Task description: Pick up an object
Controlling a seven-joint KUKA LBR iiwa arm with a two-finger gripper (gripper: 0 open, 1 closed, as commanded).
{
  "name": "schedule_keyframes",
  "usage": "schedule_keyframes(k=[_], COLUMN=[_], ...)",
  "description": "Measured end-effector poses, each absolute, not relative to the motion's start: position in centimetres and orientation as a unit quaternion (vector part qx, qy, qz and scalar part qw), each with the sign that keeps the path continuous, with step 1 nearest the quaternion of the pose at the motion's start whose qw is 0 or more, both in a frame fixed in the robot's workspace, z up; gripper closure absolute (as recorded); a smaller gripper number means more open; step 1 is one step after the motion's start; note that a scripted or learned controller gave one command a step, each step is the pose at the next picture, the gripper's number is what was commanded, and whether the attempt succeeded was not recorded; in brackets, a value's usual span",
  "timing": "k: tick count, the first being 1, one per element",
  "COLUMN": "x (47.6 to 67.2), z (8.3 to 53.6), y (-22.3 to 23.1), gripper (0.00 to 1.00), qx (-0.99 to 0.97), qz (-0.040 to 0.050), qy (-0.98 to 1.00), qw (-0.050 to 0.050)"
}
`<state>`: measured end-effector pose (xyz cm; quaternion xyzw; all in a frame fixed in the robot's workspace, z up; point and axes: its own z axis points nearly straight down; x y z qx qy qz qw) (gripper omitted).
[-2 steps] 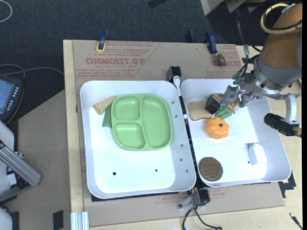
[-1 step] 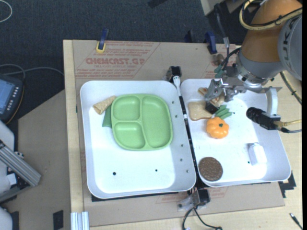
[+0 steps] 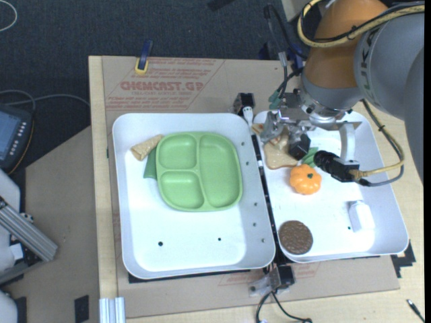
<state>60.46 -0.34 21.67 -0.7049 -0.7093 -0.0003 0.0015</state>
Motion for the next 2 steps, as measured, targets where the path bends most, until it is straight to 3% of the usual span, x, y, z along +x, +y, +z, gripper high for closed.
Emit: schedule_keyframes(k=[1, 2], x=[59.3, 60.1], z=[23.0, 21.6], y=[4.8, 6.0], gripper=[1.0, 1.0], qx=[-0.705, -0.706], qz=[-0.0008, 0.0009], qy=[-0.709, -0.708], qw=[0.001, 0.001])
